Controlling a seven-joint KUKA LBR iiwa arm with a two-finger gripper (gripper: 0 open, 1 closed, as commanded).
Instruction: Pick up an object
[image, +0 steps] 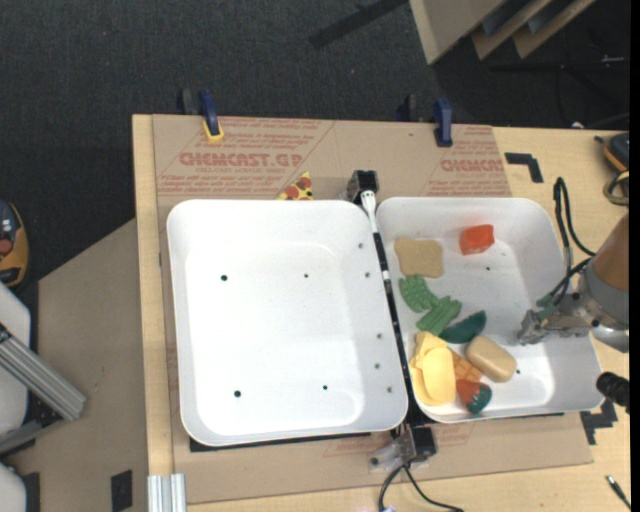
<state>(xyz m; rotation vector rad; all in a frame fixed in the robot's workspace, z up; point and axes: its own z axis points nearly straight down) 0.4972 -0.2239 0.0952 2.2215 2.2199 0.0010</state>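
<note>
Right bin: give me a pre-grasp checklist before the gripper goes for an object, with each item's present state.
1. Objects lie in the shallow white right bin: ok.
2. Two-finger gripper is over that bin, near its right side: ok.
3. Nothing between its fingers: cannot tell.
4. Small orange block lies apart from the rest, easy to single out: ok.
5. Tan oval piece is free of neighbours: not ok, it touches the yellow piece pile.
6. Gripper sits above a target: not ok, bare floor beneath.
</note>
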